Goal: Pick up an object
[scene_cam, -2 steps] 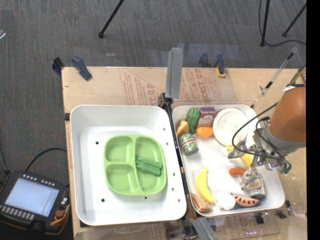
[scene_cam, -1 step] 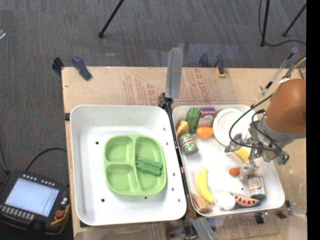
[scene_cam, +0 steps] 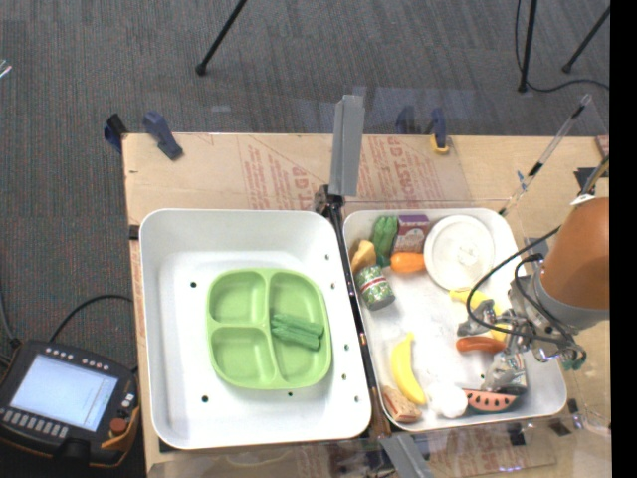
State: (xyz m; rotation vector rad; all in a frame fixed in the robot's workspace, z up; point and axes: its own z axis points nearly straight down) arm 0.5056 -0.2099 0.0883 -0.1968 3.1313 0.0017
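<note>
One banana [scene_cam: 403, 368] (yellow), lengthwise near-to-far

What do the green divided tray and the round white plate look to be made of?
The green divided tray looks like moulded plastic: uniform colour, rounded compartment ridges, soft matte sheen. The round white plate is probably plastic too, smooth and slightly glossy, though ceramic can't be ruled out.

Open white floor surrounds the green divided tray [scene_cam: 267, 329] in the left bin [scene_cam: 159, 267], leaving wide passage on every side of it; a green bean piece [scene_cam: 297, 331] lies across its right compartments. Right of the tray, the second bin [scene_cam: 356, 267] is crowded: a white plate [scene_cam: 460, 251], a banana [scene_cam: 403, 368], a can [scene_cam: 375, 287], a watermelon slice [scene_cam: 490, 402] and the gripper [scene_cam: 508, 352] leave only a narrow bare strip mid-bin.
</note>
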